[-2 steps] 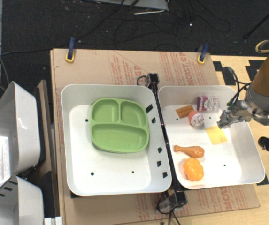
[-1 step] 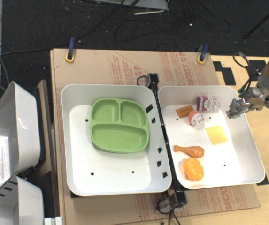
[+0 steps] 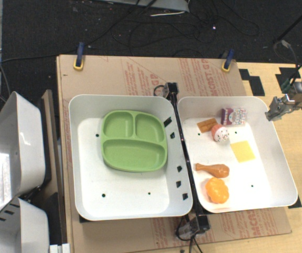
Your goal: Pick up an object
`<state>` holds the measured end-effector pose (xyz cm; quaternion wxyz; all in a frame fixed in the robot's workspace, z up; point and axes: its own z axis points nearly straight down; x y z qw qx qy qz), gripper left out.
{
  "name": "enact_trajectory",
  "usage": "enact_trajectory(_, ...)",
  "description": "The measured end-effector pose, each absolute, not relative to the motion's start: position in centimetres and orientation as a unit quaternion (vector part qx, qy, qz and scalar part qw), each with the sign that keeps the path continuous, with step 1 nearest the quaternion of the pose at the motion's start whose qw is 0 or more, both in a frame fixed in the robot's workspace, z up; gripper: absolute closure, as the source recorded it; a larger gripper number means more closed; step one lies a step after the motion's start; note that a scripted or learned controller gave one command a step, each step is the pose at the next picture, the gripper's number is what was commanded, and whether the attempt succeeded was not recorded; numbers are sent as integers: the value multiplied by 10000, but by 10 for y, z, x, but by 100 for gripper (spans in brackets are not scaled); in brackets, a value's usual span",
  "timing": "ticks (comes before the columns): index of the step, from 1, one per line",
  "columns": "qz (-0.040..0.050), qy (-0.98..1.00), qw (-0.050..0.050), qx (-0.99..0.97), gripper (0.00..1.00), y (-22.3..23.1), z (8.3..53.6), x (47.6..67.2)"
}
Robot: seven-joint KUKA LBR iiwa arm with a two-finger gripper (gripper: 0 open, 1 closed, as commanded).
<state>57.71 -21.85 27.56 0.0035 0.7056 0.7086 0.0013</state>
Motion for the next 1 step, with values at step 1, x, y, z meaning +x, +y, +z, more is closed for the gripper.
enact_trajectory(1,6,7097,2,7045,100,-169,275,587)
